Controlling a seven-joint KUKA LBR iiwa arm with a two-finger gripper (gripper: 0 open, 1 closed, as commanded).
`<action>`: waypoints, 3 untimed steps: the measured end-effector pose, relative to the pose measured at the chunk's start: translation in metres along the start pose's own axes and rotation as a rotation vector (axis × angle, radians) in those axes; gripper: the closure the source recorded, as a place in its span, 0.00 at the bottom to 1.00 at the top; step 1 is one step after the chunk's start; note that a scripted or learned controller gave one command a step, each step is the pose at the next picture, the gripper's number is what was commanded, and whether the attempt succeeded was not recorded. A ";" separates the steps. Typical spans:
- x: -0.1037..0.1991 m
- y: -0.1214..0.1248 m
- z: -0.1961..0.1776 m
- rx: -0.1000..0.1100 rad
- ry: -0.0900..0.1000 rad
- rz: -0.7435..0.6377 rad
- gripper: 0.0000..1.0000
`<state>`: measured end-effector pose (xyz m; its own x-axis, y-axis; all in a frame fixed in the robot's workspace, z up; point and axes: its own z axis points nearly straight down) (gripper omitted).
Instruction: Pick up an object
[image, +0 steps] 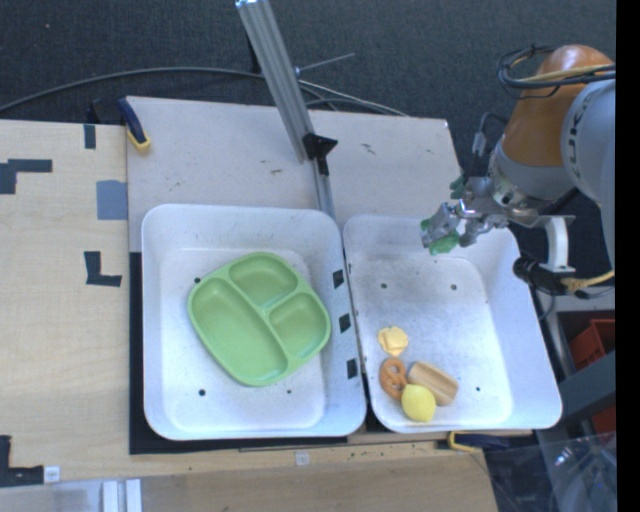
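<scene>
Gripper (440, 236) hovers over the far edge of the right bin (520, 340), well apart from the food toys clustered at the bin's near side — yellow lemon (418, 404), tan block (433, 381) lying slantwise, orange ring (392, 375), pale yellow piece (393, 341). Targets lie toward the camera from the gripper. Nothing visible between its tips; how wide it stands — cannot tell. Green divided plate (260, 317) sits in the left bin (160, 300).

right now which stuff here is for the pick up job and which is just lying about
For the job:
- gripper, over the far end of the right bin
- small yellow piece
- orange ring
- tan block
- yellow lemon-like piece

Just lying about:
- green divided plate in the left bin
- metal pole
- cables behind the bench
</scene>
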<state>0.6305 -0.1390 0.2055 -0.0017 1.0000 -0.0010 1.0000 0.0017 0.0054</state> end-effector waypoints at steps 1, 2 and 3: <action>0.001 0.002 -0.043 0.001 0.000 -0.001 1.00; 0.047 -0.008 -0.047 0.006 0.002 -0.003 1.00; 0.103 -0.009 -0.051 0.007 0.003 -0.006 1.00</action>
<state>0.6206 -0.0355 0.2560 -0.0074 1.0000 0.0022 1.0000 0.0074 -0.0013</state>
